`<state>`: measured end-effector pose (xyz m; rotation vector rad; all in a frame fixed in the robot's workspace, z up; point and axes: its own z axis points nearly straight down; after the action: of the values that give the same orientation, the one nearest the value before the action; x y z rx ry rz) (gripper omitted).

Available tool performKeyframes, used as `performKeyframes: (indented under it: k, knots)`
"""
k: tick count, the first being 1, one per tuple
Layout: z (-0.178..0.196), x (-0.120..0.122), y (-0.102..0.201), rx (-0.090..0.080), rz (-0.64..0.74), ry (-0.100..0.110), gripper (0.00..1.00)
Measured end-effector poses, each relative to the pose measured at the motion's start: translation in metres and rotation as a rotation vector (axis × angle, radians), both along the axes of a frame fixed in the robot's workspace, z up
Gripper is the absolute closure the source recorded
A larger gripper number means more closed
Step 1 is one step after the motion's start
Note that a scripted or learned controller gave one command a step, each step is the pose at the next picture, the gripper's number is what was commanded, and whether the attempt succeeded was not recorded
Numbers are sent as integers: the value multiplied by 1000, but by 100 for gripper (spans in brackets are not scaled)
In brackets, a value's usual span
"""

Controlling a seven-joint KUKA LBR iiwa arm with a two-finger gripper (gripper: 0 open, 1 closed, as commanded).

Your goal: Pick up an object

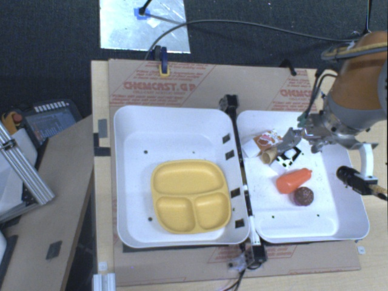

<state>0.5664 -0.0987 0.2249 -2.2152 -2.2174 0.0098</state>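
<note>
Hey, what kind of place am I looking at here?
Probably a robotics lab test bench: a grey and orange arm reaches over two white bins, one holding a yellow divided tray, the other toy food like a carrot.

Right bin holds the loose objects, all in its far-left half. Orange carrot lies flat, long axis left-right, slightly tilted, near bin center. Dark brown ball, rounded, just right of and nearer than the carrot, about touching it. Small red-and-white packet at far left. Tan cone-like piece just near of the packet, possibly touching it, hard to tell. Black-and-white checkered tag right of the cone, flat on the floor.
</note>
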Motion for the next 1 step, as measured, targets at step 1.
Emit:
performKeyframes:
  k: [1]
  knots:
    - [6, 2, 0, -1, 2, -11, 0]
